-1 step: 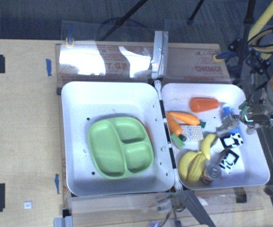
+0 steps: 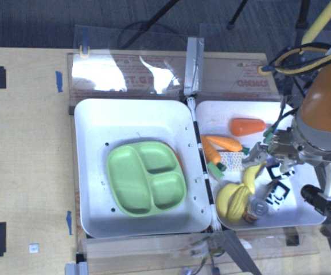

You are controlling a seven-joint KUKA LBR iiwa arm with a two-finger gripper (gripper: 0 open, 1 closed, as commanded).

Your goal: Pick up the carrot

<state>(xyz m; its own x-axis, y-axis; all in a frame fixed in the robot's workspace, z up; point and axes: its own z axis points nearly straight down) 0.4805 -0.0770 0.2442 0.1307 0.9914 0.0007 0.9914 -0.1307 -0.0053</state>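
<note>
My end effector (image 2: 268, 148) hangs low over the right bin (image 2: 314, 213), right of centre in the frame; I cannot tell whether it is released or clenched. The carrot (image 2: 222, 142) lies just left of it, orange and tapered, with a second carrot (image 2: 211, 153) beside it. Bananas (image 2: 237, 196) sit below. An orange-red piece (image 2: 247, 126) lies above. The left bin (image 2: 96, 125) holds a green divided plate (image 2: 147, 177).

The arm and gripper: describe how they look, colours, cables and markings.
The arm is grey with a broad orange band above the wrist. Yellow and black cables loop behind it. The gripper is pale grey metal with dark fittings, and a black-and-white square marker sits just below it.
</note>
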